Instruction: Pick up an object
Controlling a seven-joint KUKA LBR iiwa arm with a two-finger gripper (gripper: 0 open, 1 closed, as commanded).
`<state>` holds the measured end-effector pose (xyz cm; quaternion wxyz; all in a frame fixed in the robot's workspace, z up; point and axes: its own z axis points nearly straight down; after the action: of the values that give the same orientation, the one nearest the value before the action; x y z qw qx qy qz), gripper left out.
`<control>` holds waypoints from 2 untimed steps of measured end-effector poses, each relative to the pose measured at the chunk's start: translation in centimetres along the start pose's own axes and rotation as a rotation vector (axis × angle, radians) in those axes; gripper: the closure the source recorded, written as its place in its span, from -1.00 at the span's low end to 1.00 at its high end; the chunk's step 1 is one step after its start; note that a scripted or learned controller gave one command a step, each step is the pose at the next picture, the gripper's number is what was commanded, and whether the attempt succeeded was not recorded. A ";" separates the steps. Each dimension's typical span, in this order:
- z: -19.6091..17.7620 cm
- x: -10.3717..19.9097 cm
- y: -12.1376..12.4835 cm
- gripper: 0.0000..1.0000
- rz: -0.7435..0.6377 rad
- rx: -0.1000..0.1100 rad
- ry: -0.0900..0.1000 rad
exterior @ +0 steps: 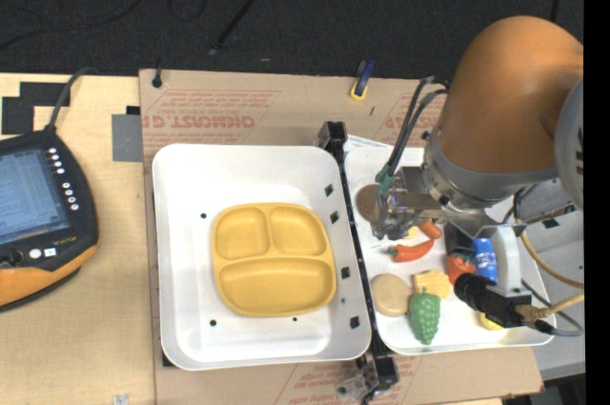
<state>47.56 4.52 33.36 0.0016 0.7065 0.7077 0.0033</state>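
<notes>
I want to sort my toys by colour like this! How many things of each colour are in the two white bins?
Yellow: 2, the yellow divided plastic plate and a small yellow block
Red-orange: 1, the red-orange chili pepper
Green: 1, the bumpy green toy
Tan: 1, the round tan disc
Blue: 1, the small blue item
Total: 6 that I can tell apart; the arm hides some.

Cardboard (205,120) print, upside down, perhaps "CHEMCRAFT".
</notes>
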 end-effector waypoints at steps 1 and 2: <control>-14.3 -0.7 0.2 1.00 0.002 -0.009 0.000; -3.4 -3.4 -0.1 1.00 0.005 0.020 -0.005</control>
<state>47.47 1.07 36.75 -0.0038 0.7083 0.7058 -0.0053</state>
